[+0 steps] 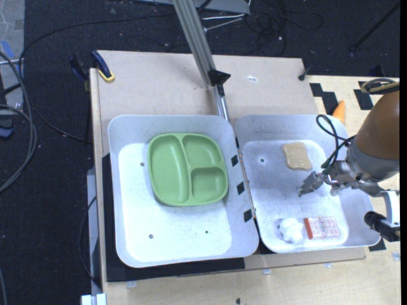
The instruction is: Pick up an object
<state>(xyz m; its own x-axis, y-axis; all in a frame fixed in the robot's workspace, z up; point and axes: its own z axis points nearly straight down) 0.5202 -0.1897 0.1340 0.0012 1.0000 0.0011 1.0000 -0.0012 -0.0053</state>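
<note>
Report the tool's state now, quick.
Tool: over the right bin, nothing visible between its fingers; open or shut cannot be told.

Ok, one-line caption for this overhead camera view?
End effector hovers in right bin between tan block and red packet; green tray sits left.

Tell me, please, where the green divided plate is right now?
The green divided plate lies in the left white bin, toward its upper middle, well apart from the gripper over the right bin.
</note>
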